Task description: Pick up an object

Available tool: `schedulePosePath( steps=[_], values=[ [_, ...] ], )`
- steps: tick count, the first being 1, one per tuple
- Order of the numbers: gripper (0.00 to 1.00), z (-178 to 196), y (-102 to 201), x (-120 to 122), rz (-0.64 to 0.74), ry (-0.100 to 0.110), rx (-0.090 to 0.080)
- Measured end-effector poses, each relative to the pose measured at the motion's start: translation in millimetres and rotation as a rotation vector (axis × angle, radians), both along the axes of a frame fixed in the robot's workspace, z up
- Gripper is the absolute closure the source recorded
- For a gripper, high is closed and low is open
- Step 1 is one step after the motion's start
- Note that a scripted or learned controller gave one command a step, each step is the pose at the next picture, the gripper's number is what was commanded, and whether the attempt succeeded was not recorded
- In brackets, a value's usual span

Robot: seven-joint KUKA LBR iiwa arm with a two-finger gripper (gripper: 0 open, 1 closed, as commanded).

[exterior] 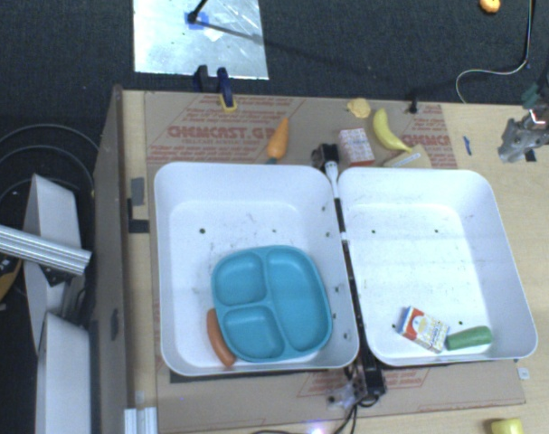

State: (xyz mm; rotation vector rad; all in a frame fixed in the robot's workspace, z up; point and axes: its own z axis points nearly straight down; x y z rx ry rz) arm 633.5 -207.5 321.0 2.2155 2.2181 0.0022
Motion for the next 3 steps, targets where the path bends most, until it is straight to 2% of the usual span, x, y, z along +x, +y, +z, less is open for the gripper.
schedulePosePath(
  steps=[1, 2, 3],
  values=[
    [1.0, 34, 1, -34, 0.0, 0.001, 0.002],
    [1.0, 50, 1, -46, 0.001, 0.002, 0.002],
    [1.0, 22, 25, -25, 0.004, 0.003, 0.002]
  ],
)
